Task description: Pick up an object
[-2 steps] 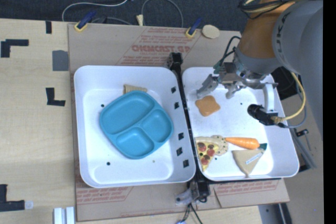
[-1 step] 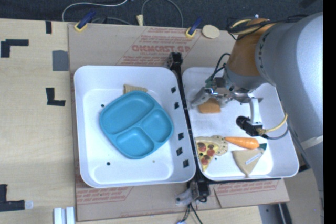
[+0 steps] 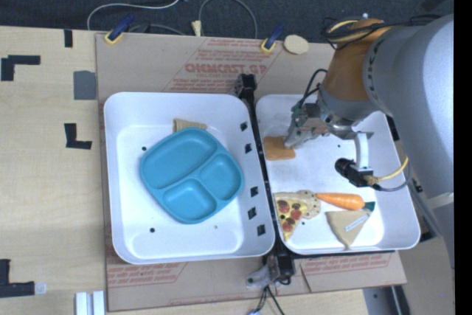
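Observation:
My gripper [image 3: 296,133] is low in the right bin [image 3: 402,232], at its upper left part. It sits right at the upper right edge of a tan bread slice [image 3: 277,151], which lies flat against the bin's left wall. Whether it touches the slice is unclear. Along the bin's front lie a pizza slice [image 3: 294,209], an orange carrot [image 3: 339,199] with a green tip, and a pale cheese wedge [image 3: 346,226], all well clear of the gripper.
The left bin [image 3: 118,158] holds a blue divided plate [image 3: 192,174] with a tan piece [image 3: 187,125] poking out behind it. The grey arm [image 3: 413,85] covers the right bin's far right corner. Cables and clamps lie beyond the bins.

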`<state>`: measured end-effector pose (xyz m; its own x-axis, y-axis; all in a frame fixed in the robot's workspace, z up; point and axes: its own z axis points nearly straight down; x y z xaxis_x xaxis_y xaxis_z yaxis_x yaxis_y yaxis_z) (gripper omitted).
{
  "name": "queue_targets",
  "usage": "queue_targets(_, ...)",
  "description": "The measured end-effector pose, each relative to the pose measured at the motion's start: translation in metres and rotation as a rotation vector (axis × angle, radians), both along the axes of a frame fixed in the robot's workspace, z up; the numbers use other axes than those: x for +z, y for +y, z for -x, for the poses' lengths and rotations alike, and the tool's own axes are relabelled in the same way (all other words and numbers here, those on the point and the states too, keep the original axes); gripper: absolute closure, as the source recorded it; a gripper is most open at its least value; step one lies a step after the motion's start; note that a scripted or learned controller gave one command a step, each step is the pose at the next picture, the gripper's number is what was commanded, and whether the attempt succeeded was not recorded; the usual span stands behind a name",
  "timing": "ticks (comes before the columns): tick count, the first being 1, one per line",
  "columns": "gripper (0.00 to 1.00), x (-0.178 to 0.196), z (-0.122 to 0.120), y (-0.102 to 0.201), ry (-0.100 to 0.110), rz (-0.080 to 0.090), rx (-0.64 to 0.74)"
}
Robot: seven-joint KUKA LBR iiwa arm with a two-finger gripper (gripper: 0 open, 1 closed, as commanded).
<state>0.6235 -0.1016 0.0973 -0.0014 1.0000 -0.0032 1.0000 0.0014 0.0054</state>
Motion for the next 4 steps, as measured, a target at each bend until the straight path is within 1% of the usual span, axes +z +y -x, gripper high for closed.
queue_targets(1, 0.00, 0.000, 0.000, 0.000, 0.000, 0.000, 0.000)
queue_targets(2, 0.00, -0.011, -0.003, 0.003, 0.005, -0.002, 0.000)
queue_targets(3, 0.00, -0.012, -0.040, 0.007, 0.007, -0.001, 0.002)
queue_targets(4, 0.00, -0.011, -0.006, 0.005, 0.002, -0.001, 0.000)
